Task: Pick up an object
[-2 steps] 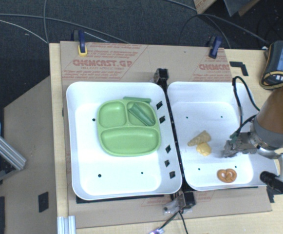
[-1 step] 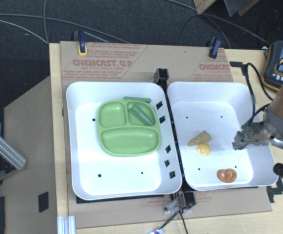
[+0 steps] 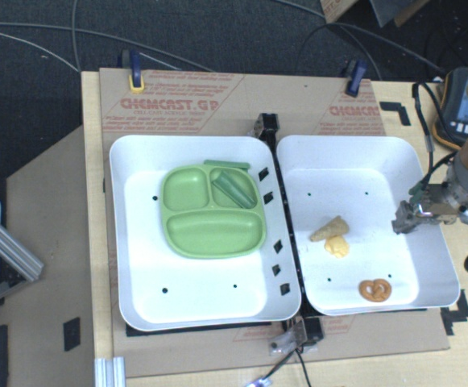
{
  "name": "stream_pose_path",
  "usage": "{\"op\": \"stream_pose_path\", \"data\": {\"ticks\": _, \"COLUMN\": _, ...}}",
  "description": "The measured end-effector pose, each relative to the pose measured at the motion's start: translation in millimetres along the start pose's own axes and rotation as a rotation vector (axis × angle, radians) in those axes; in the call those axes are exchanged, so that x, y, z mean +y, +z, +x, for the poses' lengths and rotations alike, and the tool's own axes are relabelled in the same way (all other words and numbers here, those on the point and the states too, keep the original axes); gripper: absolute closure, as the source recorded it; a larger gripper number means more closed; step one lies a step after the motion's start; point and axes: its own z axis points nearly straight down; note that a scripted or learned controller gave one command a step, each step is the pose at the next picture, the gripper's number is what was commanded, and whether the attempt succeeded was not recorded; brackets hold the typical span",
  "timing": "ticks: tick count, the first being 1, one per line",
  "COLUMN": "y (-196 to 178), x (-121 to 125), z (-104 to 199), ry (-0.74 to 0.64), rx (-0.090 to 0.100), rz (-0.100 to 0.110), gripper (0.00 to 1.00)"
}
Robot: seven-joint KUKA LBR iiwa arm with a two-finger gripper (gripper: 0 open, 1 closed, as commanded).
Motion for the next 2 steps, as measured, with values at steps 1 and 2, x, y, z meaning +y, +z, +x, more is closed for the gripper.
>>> {"op": "stream_pose_path", "data": {"ticks": 1, "y": -47, "x": 9, "z": 4, "ry": 0.0, "rx": 0.0, "rz": 0.0, "gripper": 1.0}}
{"op": "stream_pose_path", "data": {"ticks": 2, "y": -64, "x": 10, "z": 4, "ry": 0.001, "rx": 0.001, "rz": 0.003, "gripper": 1.0}}
